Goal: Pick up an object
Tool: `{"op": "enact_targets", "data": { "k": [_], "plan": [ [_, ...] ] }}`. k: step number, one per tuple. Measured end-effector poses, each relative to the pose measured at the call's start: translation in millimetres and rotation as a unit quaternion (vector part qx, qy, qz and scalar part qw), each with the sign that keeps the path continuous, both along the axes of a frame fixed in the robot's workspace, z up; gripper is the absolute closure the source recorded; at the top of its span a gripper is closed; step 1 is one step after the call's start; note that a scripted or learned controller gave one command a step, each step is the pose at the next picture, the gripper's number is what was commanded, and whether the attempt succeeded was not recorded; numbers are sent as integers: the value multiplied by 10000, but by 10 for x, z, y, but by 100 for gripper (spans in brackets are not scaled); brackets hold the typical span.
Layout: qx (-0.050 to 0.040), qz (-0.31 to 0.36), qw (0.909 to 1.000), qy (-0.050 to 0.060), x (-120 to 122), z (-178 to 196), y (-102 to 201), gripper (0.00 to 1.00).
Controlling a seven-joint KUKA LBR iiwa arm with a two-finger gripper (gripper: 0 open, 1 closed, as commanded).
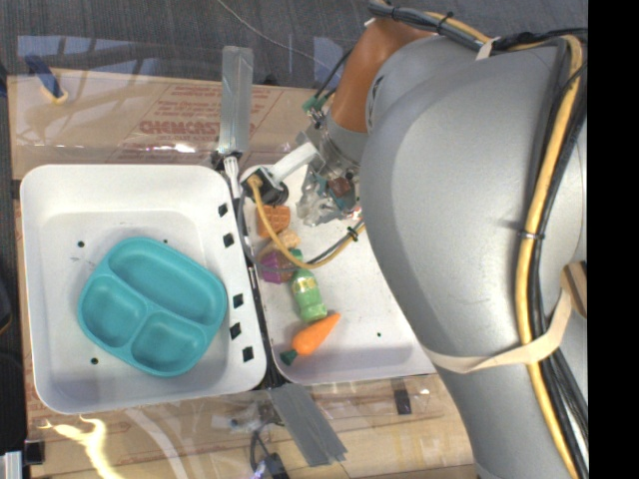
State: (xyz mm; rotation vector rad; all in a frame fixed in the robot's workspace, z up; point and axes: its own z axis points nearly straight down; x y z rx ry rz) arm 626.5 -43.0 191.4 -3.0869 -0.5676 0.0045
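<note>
The big grey arm (pixel 469 228) with its orange band covers most of the right white plastic bin (pixel 384 332). The left white bin (pixel 60 218) holds a teal three-compartment plate (pixel 150 304). The gripper (pixel 324 193) hangs over the right bin's far end, can't tell how it's set. By that bin's left wall: an orange toy carrot (pixel 314 334), green bottle (pixel 306 295), purple piece (pixel 273 262), small orange-brown item (pixel 276 218).

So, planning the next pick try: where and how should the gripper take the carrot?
Probably across the carrot's thick orange middle, from straight above, fingers closing across its width. It lies flat and slanted in the right bin, its upper tip close under the green bottle.
</note>
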Motion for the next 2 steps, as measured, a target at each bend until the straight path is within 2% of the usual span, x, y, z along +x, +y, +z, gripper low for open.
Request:
{"op": "enact_targets", "data": {
  "k": [1, 2],
  "plan": [
    [-1, -753, 9972, 16, -252, -10, 511, 100],
    [6, -662, 9978, 15, -707, -8, 1264, 100]
  ]
}}
